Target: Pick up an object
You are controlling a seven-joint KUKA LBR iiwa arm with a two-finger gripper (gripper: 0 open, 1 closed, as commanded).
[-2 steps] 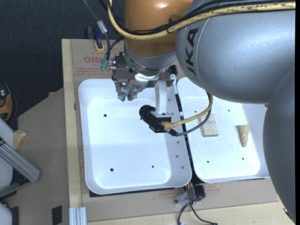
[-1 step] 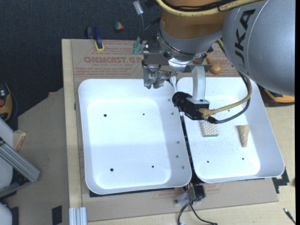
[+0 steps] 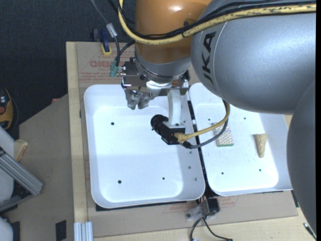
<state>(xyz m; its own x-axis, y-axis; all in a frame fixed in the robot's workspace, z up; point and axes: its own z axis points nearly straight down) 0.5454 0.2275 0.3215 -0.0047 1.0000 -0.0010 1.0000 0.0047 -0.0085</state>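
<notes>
The wide white floor of the shallow left bin point(image 3: 130, 185) is lying open across its middle and near side, offering free passage from above. At its far edge the grey metal two-finger gripper point(image 3: 137, 102) is hanging low, crowding that corner. A black cylindrical fitting with a yellow cable point(image 3: 165, 128) is sticking out over the left bin's right side, just beside the ridge where the two bins are meeting. The big grey arm with its orange band point(image 3: 241, 39) is looming over the far part of the right white bin point(image 3: 251, 185), where a speckled rectangular sponge-like block point(image 3: 225, 137) and a tan wedge-shaped piece point(image 3: 260, 144) are lying well apart.
</notes>
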